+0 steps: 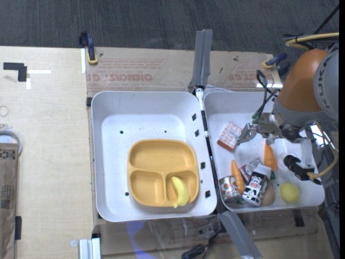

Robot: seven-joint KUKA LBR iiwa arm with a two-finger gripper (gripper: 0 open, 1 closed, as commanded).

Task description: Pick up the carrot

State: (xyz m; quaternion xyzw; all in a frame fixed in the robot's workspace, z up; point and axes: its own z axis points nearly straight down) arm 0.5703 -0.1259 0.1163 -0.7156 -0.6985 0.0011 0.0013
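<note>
Just beside the claw (257, 133), carrot (269, 156) lies.

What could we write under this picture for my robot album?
The robot arm's gripper reaches into the right bin near a carrot; a banana lies in the yellow tray.

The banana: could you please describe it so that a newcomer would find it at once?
Look in the left white bin, which holds a yellow divided tray. The banana lies in the tray's lower right compartment, the only item on the tray.
</note>
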